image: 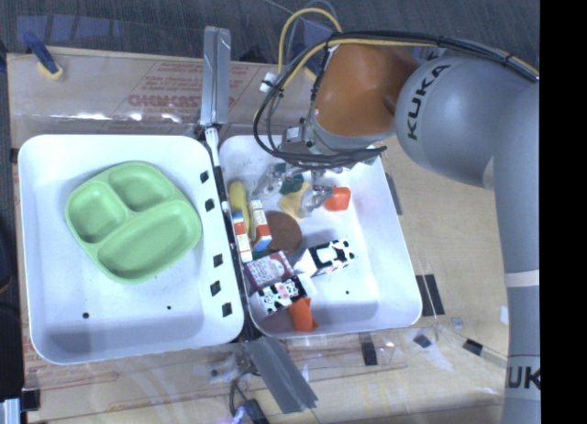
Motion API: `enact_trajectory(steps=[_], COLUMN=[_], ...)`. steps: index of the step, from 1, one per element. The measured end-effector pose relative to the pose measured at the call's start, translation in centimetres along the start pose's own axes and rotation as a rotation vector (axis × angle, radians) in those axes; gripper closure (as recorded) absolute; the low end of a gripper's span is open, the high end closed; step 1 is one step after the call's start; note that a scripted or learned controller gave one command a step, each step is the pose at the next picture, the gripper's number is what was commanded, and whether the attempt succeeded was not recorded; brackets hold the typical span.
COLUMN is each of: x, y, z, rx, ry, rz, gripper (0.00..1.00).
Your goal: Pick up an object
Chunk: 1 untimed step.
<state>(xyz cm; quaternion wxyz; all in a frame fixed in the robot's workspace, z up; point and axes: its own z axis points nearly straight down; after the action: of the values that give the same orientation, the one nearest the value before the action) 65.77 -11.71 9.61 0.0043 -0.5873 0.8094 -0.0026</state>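
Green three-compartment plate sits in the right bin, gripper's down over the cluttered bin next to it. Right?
Not quite. The camera view shows the green three-compartment plastic plate in the left white bin, not the right. The rest holds: the gripper is down over the cluttered right white bin beside it.

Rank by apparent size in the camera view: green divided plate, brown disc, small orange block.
1. Green divided plate, by far the largest.
2. Brown disc.
3. Small orange block, smallest, partly beside the gripper.
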Motion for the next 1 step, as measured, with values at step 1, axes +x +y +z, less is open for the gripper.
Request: enact_trajectory(steps=[1], x=[-0.11], y=[-0.25], z=[-1.46], rx=[0.008], ry=[-0.002], rz=[-0.002], gripper=[1.00])
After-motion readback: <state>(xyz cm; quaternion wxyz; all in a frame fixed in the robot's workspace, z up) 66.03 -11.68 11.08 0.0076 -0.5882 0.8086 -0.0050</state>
